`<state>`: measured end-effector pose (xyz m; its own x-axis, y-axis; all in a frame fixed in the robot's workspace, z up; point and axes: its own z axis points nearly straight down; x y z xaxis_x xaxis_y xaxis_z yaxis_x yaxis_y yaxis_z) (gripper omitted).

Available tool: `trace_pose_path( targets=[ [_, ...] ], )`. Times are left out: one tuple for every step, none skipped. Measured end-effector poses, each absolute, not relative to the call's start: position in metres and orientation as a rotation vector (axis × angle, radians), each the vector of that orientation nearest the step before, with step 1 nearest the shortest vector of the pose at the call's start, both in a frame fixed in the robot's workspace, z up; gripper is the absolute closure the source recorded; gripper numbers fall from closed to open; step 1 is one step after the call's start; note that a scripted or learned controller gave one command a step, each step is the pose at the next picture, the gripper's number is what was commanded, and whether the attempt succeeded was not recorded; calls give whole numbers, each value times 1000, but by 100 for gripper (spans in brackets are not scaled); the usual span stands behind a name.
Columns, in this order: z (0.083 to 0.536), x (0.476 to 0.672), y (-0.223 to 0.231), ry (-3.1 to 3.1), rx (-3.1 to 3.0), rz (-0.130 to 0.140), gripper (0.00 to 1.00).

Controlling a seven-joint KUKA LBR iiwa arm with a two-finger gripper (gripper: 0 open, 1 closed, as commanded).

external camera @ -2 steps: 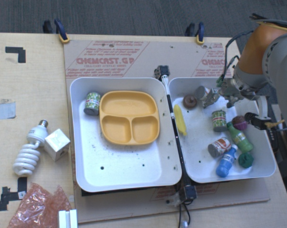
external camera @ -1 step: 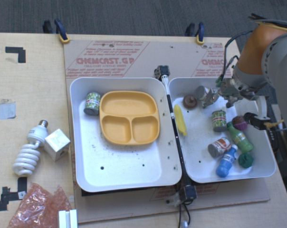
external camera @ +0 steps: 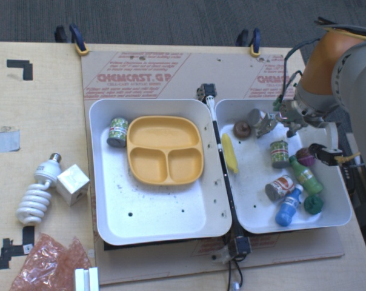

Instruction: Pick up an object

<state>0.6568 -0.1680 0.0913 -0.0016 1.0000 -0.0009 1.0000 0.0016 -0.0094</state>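
**Arm over the right bin's far end**

While the jaws [external camera: 269, 121] hung at the far end of the right bin [external camera: 249, 220], whether they were spread or pressed together could not be told. Just right of them lay a small green-labelled can [external camera: 279, 153], a green bottle [external camera: 306, 177] and a blue bottle [external camera: 288, 209]. Red "CHEMCAST GP" lettering crossed the board [external camera: 140, 71] on the bench. A yellow tray [external camera: 165, 148] filled the left bin [external camera: 159, 223].

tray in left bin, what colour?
Yellow-orange tray, plain, seen in the camera view.
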Motion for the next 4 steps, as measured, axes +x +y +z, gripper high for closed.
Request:
trace_pose_path(
  targets=[
    [91,657,-184,-2217,-2217,10,0],
    [98,658,-174,-2221,-2218,6,0],
    [92,658,-158,-2221,-2216,7,0],
    [92,658,-160,-2218,-2218,7,0]
  ],
)
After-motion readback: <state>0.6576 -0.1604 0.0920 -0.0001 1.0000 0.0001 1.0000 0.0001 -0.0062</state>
